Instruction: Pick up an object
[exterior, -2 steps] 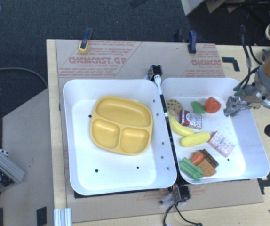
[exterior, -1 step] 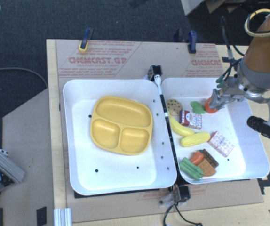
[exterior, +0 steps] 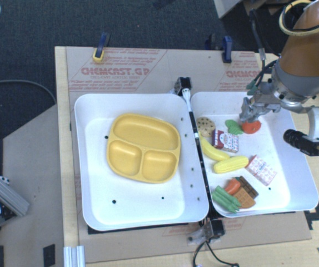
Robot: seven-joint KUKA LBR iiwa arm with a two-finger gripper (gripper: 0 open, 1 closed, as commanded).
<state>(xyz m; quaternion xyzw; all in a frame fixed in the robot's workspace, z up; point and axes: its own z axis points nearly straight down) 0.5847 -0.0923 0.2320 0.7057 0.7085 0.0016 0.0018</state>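
The right bin [exterior: 293, 166] holds several toy foods. A red fruit with a green leaf [exterior: 247, 127] lies near its back. My gripper [exterior: 250, 114] hangs right over that fruit's back edge, touching or nearly touching it. In front of the fruit are a cookie [exterior: 205, 125], a red packet [exterior: 227, 141], a banana [exterior: 213, 151], a corn cob [exterior: 230, 164] and a pink-and-white packet [exterior: 262, 170]. A green bean pod [exterior: 225, 199], an orange piece [exterior: 233, 186] and a brown bar [exterior: 248, 192] sit at the bin's front.
The left bin [exterior: 90, 166] bears a yellow divided plate [exterior: 143, 148]. A black divider rail [exterior: 195, 143] runs between the bins. The arm's grey and orange body [exterior: 304, 54] stands over the right bin's back right corner. A black part [exterior: 301, 142] juts in at the right rim.
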